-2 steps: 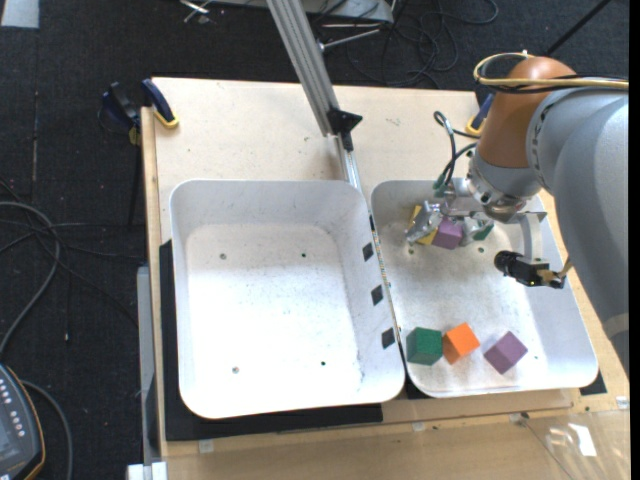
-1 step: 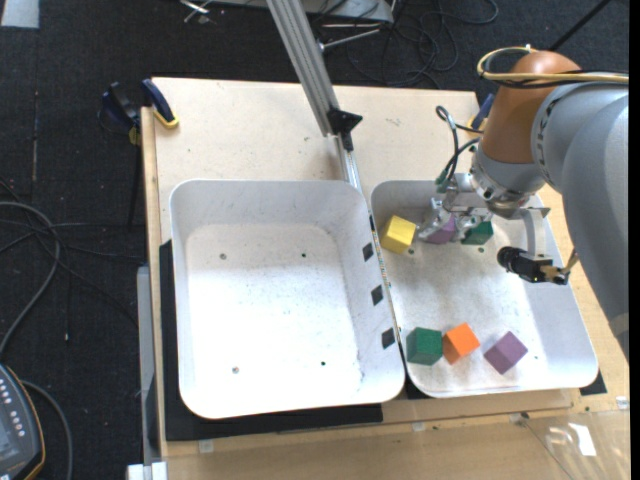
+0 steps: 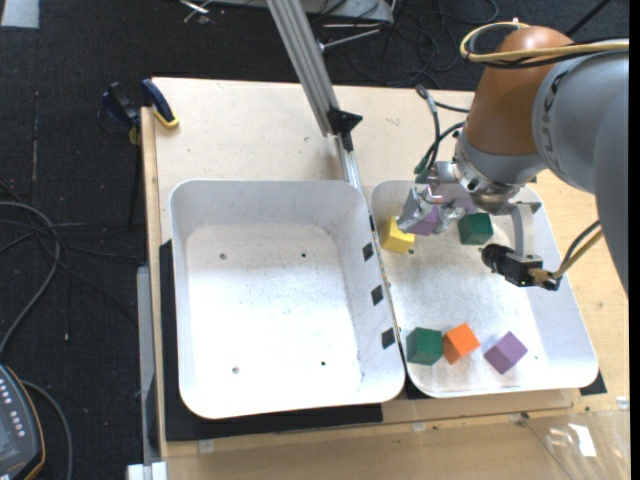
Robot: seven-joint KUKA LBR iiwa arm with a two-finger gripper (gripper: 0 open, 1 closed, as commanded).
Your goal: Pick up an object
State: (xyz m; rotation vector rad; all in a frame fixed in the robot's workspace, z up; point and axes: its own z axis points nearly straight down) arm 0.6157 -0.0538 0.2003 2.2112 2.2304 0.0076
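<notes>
My gripper [image 3: 420, 211] hangs low over the far left part of the right bin [image 3: 560, 308], under the grey arm with its orange band. A small purple block [image 3: 429, 222] lies right at the gripper's tip, partly hidden by it. A yellow block [image 3: 398, 238] sits just to the lower left of the gripper, near the bin's left wall. A dark green block [image 3: 476, 229] rests close on the right. I cannot tell whether any block is held.
Along the right bin's near edge stand a green block [image 3: 424, 346], an orange block [image 3: 461, 342] and a purple block [image 3: 506, 351]. The left bin [image 3: 190, 218] lies beside it. A slanted metal rail [image 3: 305, 58] crosses the back of the bench.
</notes>
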